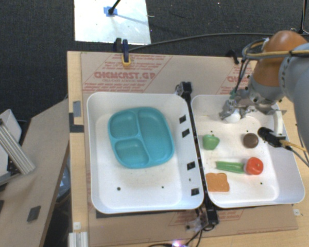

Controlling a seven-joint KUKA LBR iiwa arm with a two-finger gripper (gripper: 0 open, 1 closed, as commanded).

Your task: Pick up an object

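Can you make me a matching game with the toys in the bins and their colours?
Things:
1. tray
2. ball
3. toast
4. stick

Colours:
A. green
B. orange
C. blue
D. red

Pairs: 1-C, 2-D, 3-B, 4-A
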